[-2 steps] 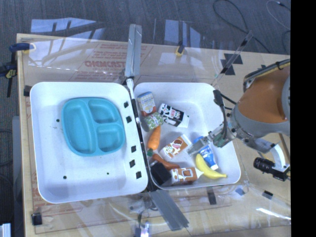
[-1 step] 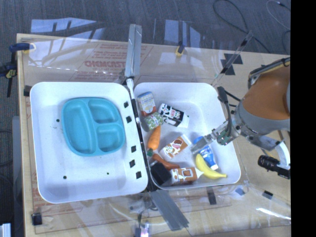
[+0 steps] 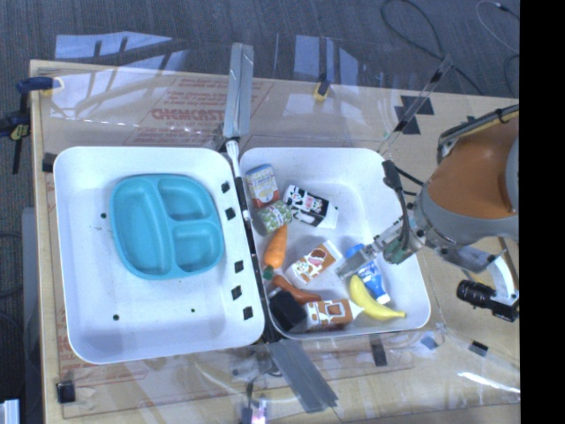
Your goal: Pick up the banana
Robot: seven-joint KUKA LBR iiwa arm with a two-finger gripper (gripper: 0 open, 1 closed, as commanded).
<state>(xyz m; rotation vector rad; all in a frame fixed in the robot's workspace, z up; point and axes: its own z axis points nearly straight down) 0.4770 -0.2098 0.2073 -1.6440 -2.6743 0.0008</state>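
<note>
The yellow banana [image 3: 374, 300] lies in the right bin [image 3: 353, 168], near its front right corner, curved along the bin floor. My gripper [image 3: 391, 245] hangs just above and behind it, over the bin's right side, at the end of the grey and orange arm. A blue-and-white tube [image 3: 369, 273] lies between the gripper and the banana, touching the banana's upper end. Nothing can be seen held in the gripper.
The right bin also holds a carrot [image 3: 276, 247], a small can [image 3: 261, 184], a black-and-white carton [image 3: 309, 205], snack boxes [image 3: 314, 263] and a black block [image 3: 286, 308]. The left bin [image 3: 79, 325] bears a teal divided tray [image 3: 168, 223].
</note>
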